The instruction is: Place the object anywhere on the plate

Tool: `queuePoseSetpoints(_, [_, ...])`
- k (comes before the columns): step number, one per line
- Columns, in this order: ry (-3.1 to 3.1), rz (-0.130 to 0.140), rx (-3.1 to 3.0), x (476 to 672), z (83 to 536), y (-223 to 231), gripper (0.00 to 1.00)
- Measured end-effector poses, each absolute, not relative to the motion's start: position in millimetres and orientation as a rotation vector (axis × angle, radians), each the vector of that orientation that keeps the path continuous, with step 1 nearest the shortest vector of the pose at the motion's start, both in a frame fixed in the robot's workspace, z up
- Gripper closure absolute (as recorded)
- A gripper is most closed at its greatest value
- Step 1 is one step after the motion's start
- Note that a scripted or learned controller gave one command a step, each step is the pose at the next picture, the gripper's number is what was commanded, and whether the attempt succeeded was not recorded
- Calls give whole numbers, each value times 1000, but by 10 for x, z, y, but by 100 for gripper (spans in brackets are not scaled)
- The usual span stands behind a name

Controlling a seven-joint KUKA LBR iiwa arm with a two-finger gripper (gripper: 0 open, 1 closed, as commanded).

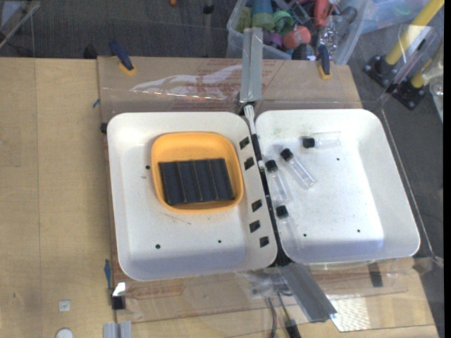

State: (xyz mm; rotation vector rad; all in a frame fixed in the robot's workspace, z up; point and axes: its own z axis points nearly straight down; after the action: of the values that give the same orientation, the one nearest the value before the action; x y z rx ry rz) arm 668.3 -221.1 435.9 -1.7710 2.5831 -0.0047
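An orange plate (161, 148) sits in the left white bin (134, 245), toward its back middle. A dark ribbed rectangular object (196, 181) lies flat on the plate, covering most of its floor. In the right white bin (366, 210) lie several clear vials with black caps: one (320, 141) near the back, one (297, 167) in the middle left, one (277, 180) beside the bins' shared edge.
A clear tub (303, 13) of coloured toys stands behind the bins. A metal bar (251, 65) runs back from the divider between the bins. A yellow and black stand (412, 41) is at the far right. Bare wooden bench (49, 189) lies to the left.
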Motion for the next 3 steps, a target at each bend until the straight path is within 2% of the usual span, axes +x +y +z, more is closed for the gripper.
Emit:
queuePoseSetpoints(1, [2428,-5,-1979,6683,4358,-2210,100])
queuePoseSetpoints(3, [1587,-4,-2704,6681,4348,-2136,100])
